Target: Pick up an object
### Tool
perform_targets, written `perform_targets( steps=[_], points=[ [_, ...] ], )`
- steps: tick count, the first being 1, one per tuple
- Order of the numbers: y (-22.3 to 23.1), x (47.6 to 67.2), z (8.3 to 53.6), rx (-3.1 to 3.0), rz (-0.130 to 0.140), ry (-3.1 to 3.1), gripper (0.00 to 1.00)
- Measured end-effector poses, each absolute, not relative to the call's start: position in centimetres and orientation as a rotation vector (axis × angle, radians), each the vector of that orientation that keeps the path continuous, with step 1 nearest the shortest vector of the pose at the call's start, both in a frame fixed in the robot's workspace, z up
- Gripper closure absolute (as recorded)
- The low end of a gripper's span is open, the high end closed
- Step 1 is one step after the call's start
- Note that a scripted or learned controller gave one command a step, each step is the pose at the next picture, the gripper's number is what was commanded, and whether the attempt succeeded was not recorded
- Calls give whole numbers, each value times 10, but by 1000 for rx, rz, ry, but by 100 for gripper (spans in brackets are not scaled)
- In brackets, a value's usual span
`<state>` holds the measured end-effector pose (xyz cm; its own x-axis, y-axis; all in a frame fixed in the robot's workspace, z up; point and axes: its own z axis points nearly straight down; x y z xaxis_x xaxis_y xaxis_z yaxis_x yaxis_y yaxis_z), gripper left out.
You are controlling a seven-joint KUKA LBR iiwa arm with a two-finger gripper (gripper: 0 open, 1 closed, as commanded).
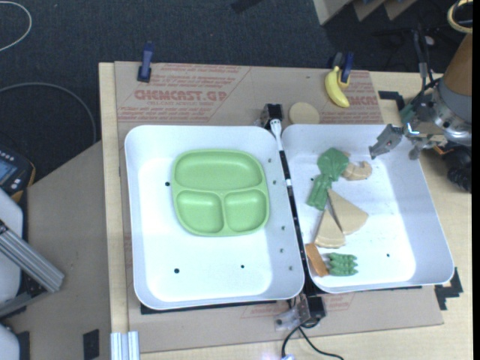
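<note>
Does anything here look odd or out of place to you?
Mostly the banana: it lies outside both bins, on the board behind the right bin, near a tan disc. The toys in that bin are heaped together along its left side, some overlapping. The green tray sits neatly in the left bin.

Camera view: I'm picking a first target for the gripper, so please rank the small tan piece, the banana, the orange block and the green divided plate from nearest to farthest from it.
From the gripper:
1. Small tan piece, right bin, just left of it.
2. Banana, on the board beyond the bins.
3. Orange block, right bin's near left corner.
4. Green divided plate, left bin.
</note>
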<state>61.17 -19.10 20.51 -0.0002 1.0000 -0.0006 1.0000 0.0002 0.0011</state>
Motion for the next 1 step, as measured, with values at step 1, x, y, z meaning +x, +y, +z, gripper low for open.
perform_targets(
  steps=[1],
  points=[
    [-179, 667, 93, 2219, -1, 2226, 0]
  ],
)
